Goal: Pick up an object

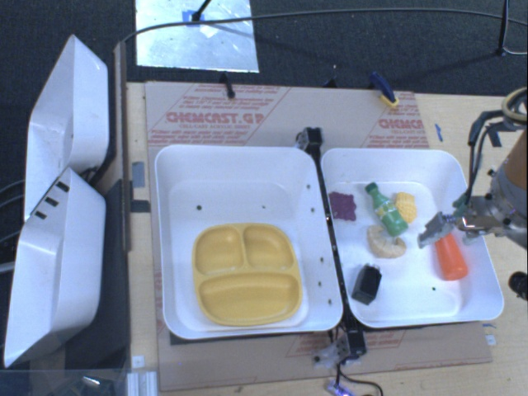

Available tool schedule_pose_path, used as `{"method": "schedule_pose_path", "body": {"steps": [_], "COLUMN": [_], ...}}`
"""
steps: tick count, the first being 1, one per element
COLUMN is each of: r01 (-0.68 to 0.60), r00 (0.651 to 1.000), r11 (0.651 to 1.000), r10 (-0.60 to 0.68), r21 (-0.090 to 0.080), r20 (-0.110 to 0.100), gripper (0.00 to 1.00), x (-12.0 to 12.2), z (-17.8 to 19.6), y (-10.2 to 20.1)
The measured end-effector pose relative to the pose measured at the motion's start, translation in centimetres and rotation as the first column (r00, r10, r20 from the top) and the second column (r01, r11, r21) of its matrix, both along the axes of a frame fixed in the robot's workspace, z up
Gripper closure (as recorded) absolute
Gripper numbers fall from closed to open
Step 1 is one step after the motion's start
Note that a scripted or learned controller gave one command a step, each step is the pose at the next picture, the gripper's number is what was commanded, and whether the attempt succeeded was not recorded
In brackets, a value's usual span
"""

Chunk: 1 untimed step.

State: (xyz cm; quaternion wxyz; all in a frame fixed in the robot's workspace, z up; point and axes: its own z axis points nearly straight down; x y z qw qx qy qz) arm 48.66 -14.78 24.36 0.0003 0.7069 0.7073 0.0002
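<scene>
Nearest the camera, at the bottom edge of the counter (247,370), sits a small clip with wires just below the seam between the two bins. Above it, the left bin (177,172) holds a yellow divided tray (246,272) and nothing the claw is near. All the loose things lie in the right bin (462,172): a black block (366,283) close to the front, a tan round piece (385,242), a green bottle (386,209) lying slantwise, a yellow corn piece (405,207) touching the bottle's far side, a purple piece (342,206) by the seam, and an orange cylinder (451,256) toward the right wall.

From where I stand the arm comes in over that right wall, and its claw (445,224) hangs just above the top end of the orange cylinder, its grey tip pointing left toward the bottle. I cannot tell how wide it stands, and nothing shows between its parts.

That cylinder looks the likely target: it lies right under and slightly toward the front from the claw, its long axis running roughly front to back with a slight lean. I'd judge a short drop, with the closing line set across that axis, is what the grab calls for; the bin wall just beside could get in the way
</scene>
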Motion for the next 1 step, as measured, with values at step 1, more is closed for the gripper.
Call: {"method": "schedule_pose_path", "body": {"steps": [1], "r01": [-0.003], "r00": [1.000], "r11": [1.000], "r10": [0.003], "r21": [0.000], "r20": [0.006], "gripper": [0.00], "x": [0.06], "z": [5.87], "y": [2.40]}}
